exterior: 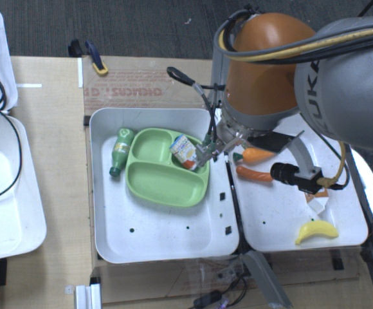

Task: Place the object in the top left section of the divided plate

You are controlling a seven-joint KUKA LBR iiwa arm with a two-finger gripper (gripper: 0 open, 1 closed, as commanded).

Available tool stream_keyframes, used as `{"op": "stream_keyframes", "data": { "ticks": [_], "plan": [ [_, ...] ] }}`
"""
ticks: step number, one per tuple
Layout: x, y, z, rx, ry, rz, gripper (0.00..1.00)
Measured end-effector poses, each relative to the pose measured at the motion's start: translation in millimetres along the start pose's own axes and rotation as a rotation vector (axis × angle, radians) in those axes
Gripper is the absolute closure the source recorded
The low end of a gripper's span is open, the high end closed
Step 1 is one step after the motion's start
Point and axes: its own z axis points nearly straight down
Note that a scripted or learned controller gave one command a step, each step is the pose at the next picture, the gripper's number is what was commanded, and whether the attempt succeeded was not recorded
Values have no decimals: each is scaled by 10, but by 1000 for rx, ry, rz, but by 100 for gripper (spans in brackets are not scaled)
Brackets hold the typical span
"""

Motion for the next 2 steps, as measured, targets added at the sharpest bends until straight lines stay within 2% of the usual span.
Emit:
{"op": "stream_keyframes", "data": {
  "ticks": [1,2],
  "plan": [
    [79,542,111,-1,-1,-41,100],
    [951,502,832,0,0,-340,100]
  ]
}}
